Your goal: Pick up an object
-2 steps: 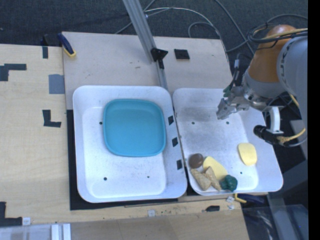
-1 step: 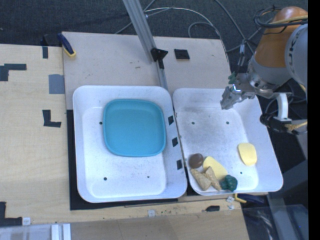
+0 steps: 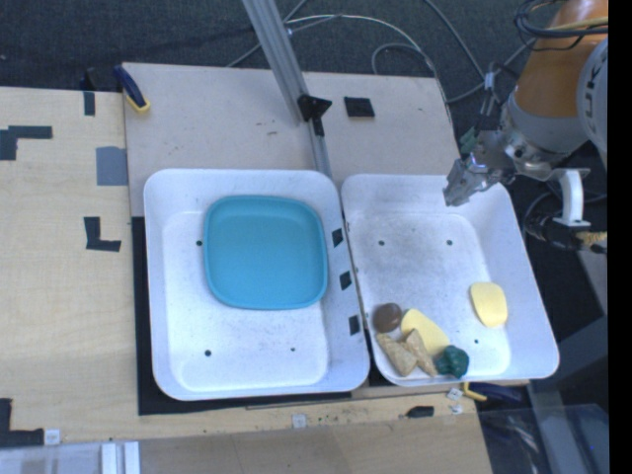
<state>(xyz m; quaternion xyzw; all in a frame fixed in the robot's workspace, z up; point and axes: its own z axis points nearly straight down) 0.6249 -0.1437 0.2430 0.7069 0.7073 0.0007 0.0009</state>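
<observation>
Bench of pale wood, bearing two shallow white bins side by side, with dark tape patches on the left part and a slanted grey metal post rising from the middle rear. Left bin holding a square turquoise plate, lying flat toward the bin's rear. Right bin speckled with dark scuffs, bare across the middle, all loose things gathered near the front edge. Arm, grey with the orange band, reaching in from the right. Gripper hanging over the rear right corner of the right bin, well apart from every loose thing; nothing seen between the fingers; cannot tell whether the jaws stand spread or pressed together. Pale yellow oval piece lying alone near the right wall. Yellow wedge at the front, touching a tan, crusty bread-like piece. Small dark green lump just beside the wedge's right end. Small brown round thing just left of the wedge, near the dividing wall.
</observation>
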